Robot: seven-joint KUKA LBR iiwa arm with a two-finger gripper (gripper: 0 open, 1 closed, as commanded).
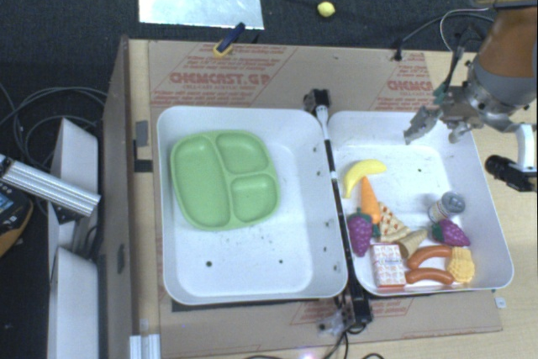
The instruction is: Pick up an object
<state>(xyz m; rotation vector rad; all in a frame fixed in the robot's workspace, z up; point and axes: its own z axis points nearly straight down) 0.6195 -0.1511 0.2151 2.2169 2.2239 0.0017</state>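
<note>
My gripper [439, 129] hangs over the far right part of the right bin [395, 130], its two fingers spread apart with nothing between them. Below it in that bin lie toy foods: a yellow banana [363, 173], an orange carrot [370, 197], a pizza slice [391, 223], purple grapes [360, 233], a small grey can [445, 207], a second purple grape bunch [455, 233], two sausages [429, 263], a corn cob [461, 266] and a red-and-white carton [387, 265]. The gripper is well above and behind all of them.
The left bin [252, 265] holds a green divided plate [224, 178]. A black clip [318, 101] sits at the far end of the seam between the bins. Cardboard lies under both. A yellow ball [325, 9] rests on the dark floor beyond.
</note>
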